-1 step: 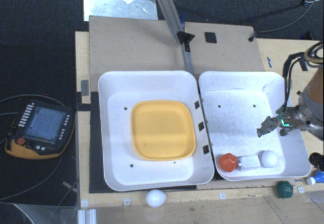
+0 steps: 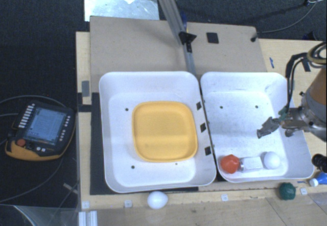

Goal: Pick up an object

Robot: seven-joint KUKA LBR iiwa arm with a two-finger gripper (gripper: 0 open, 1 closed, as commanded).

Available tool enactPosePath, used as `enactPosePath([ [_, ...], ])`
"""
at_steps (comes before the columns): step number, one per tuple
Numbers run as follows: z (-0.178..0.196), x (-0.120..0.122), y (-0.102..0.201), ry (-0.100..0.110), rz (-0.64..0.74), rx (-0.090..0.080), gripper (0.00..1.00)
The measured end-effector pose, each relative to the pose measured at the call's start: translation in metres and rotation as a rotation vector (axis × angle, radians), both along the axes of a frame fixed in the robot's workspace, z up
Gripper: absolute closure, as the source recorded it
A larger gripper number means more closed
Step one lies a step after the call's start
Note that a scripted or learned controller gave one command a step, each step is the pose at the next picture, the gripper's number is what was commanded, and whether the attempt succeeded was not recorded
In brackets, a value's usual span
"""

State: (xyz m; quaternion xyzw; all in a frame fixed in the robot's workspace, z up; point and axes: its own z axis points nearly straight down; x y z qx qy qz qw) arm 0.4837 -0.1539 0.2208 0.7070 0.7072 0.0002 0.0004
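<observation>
White round ball lay below the pincer, whose state I could not tell; a straight descent over its centre seemed best.

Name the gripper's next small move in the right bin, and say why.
Probably shift toward the bin's near edge and descend: the gripper hangs over bare floor, while the red ball and white ball lie along that edge.

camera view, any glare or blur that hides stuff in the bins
Camera view: soft overall; the white ball nearly blends into the right bin, the yellow plate and orange ball read clearly, and the gripper is dark and slightly blurred.
</observation>
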Motion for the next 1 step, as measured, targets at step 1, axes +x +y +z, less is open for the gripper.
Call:
enactPosePath([
  [1,-0.0622,-0.0013,-0.0009,0.005,0.0,0.001,0.0],
])
